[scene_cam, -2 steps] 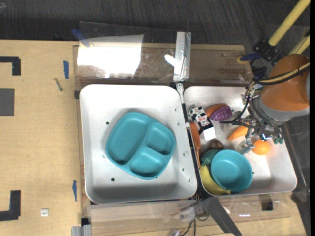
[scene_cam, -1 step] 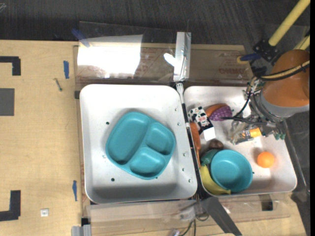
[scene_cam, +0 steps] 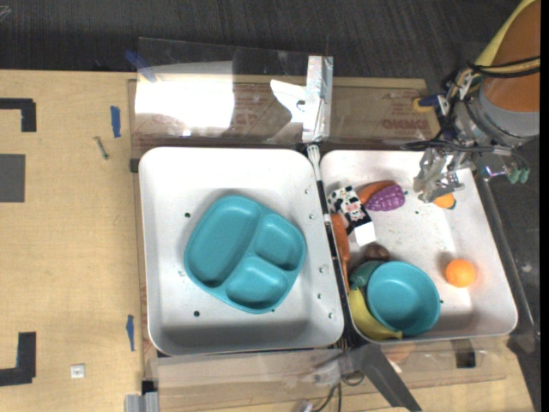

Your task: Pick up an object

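The gripper (scene_cam: 436, 184) hangs in the right bin's (scene_cam: 493, 256) far corner — fingers' state unclear — just above a small orange piece (scene_cam: 443, 201).

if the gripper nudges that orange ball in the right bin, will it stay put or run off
The orange ball looks round and smooth, so a nudge would probably send it rolling. It sits on bare floor of the right bin, with nothing nearby to stop it. Its glossy look suggests it may slip from two fingers.

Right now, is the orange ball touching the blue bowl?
Apart. The camera view shows bare white bin floor between the orange ball and the blue bowl.
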Tool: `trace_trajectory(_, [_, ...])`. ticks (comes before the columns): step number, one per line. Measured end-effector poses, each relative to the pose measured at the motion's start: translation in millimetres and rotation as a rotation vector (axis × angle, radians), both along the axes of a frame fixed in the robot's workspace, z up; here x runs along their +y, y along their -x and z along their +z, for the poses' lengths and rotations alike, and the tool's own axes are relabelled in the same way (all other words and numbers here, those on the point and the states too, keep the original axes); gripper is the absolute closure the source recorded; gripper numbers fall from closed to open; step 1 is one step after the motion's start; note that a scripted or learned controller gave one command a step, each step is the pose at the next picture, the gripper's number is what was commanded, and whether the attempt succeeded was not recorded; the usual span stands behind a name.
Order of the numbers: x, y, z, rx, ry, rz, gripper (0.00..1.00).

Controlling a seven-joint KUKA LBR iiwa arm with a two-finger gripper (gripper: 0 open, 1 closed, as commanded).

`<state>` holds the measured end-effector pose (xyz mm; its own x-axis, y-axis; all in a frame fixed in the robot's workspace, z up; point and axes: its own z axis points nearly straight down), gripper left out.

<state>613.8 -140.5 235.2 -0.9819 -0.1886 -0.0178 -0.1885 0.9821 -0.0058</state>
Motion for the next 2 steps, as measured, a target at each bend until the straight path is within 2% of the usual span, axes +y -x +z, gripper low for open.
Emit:
trace_trajectory(1, [49.1, -56.0, -142.6, 0.008, -0.005, -0.120, 1.00])
trace_trajectory(2, [-12.9, -24.1, -146.0, 0.010, 0.000, 0.077, 1.00])
